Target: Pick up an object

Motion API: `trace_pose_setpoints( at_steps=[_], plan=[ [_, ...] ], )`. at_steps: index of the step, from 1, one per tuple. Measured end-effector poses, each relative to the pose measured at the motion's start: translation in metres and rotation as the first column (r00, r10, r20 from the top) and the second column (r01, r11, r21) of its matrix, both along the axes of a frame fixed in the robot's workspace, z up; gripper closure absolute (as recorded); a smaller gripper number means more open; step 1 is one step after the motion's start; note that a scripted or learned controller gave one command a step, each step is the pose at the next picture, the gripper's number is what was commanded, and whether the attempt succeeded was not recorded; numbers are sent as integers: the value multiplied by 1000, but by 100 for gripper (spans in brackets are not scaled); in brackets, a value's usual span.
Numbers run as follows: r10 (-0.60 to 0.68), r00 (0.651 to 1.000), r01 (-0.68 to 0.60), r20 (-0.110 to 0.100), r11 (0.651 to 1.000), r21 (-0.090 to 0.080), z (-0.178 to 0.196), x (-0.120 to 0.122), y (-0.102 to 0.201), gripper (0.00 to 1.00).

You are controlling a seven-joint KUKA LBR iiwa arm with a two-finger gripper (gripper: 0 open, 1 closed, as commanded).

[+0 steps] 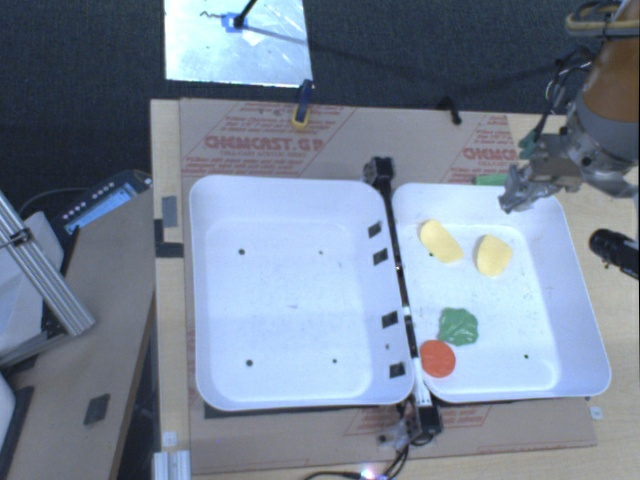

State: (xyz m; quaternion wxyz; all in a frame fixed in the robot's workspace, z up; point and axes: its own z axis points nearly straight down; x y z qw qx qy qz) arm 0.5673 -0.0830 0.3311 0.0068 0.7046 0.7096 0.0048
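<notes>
Four small objects lie in the right bin [570, 268]. Two pale yellow pieces sit near its back: one [440, 241] at the left, another [493, 255] to its right. A green crumpled piece [458, 326] lies toward the front, with an orange-red disc [437, 359] just in front of it. My gripper [521, 194] hangs above the bin's back right edge, up and to the right of the yellow pieces, with nothing seen in it.
The left bin [220, 268] adjoins the right one along a black-clipped seam [395, 288]. A foil sheet [237, 28] lies behind the bench, and a grey rail device [40, 268] stands at the left.
</notes>
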Motion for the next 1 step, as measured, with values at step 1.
trace_pose_setpoints(
  at_steps=[1],
  plan=[
    [3, 1000, -3, -3, 1000, 3, 62, 52, 42, 100]
  ],
)
